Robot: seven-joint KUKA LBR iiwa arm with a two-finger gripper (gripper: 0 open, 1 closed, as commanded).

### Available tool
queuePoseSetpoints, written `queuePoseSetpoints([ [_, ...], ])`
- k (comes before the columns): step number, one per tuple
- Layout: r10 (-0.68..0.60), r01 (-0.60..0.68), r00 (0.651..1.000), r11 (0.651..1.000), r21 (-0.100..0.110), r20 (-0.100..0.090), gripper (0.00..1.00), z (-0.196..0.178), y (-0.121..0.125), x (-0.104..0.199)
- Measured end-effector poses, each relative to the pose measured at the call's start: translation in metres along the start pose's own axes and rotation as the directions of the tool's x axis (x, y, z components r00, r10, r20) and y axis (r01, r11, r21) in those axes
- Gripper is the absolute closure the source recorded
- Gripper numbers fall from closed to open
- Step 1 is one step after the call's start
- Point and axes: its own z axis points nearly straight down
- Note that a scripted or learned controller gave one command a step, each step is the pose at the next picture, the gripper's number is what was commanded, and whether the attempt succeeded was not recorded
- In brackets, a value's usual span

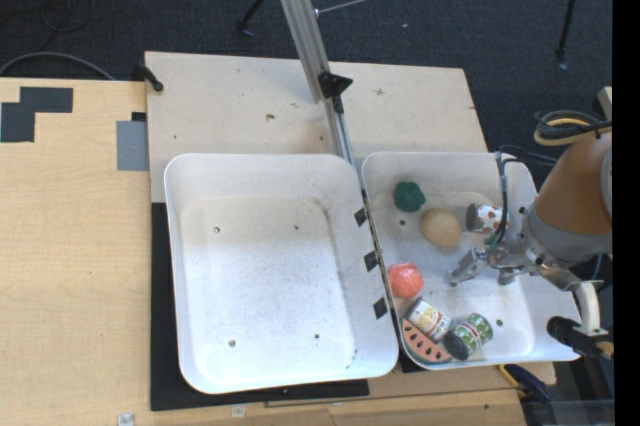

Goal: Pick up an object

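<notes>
On the worktop (pixel 250 104), the left bin (pixel 200 184) sits beside the right bin (pixel 440 162), which holds the loose objects. Along its left side lie a green ball (pixel 408 196), a red ball (pixel 405 280) and, near the front rim, a watermelon slice (pixel 424 346). A tan ball (pixel 440 227) sits mid-bin, with a small can (pixel 428 318) and a dark green can (pixel 468 334) near the front. The hand (pixel 470 266) hovers low over the bin floor right of the tan ball, fingers spread apart, nothing between them.
</notes>
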Motion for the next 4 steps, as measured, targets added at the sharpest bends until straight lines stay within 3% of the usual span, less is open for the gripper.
queuePoseSetpoints([
  [1, 0.006, -0.006, 1.0, 1.0, 0.0, 0.0, 1.0, -0.012, 0.0, -0.001],
  [2, -0.004, 0.004, 1.0, 1.0, -0.007, 0.003, 1.0, -0.063, 0.008, -0.008],
  [4, -0.003, 0.003, 1.0, 1.0, -0.008, 0.003, 1.0, -0.161, 0.003, -0.013],
])
